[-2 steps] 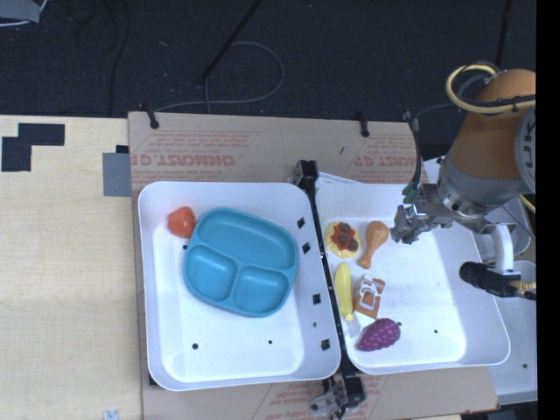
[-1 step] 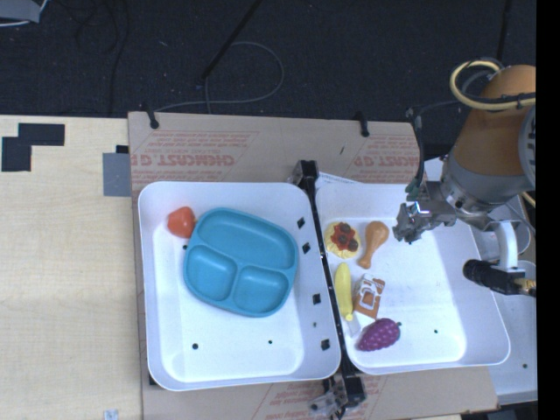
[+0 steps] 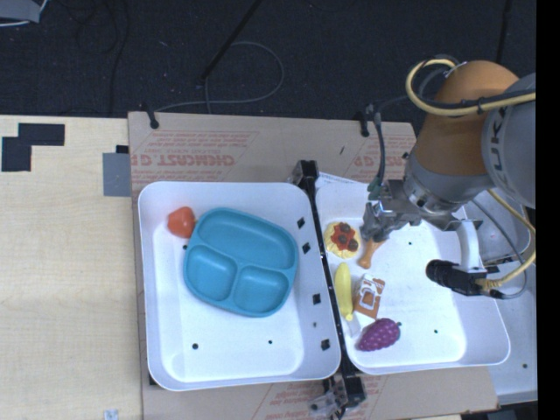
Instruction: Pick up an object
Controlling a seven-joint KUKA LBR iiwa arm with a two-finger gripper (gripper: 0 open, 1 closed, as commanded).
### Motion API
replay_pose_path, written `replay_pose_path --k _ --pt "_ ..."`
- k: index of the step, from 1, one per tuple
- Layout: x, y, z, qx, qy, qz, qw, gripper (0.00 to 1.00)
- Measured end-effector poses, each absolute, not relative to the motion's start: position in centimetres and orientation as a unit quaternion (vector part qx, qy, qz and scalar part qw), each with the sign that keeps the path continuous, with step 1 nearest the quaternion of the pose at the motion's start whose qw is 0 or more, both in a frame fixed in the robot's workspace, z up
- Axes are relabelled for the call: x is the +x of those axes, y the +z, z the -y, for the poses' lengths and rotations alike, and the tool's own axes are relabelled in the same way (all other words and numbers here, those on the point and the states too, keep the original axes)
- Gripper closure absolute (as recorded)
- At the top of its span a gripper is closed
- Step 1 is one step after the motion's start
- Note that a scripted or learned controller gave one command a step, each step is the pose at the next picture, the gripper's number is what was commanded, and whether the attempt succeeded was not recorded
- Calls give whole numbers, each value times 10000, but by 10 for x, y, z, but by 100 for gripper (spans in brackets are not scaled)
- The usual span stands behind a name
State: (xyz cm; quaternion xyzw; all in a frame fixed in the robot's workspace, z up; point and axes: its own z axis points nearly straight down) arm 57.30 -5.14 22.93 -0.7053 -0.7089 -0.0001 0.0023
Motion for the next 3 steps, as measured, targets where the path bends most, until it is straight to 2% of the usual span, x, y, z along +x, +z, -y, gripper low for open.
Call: replay_pose_path --k 1,3 --pt "581 226 6 -7059 4 7083 15 100" --pt "582 234 -106 -7053 3 7089 16 100"
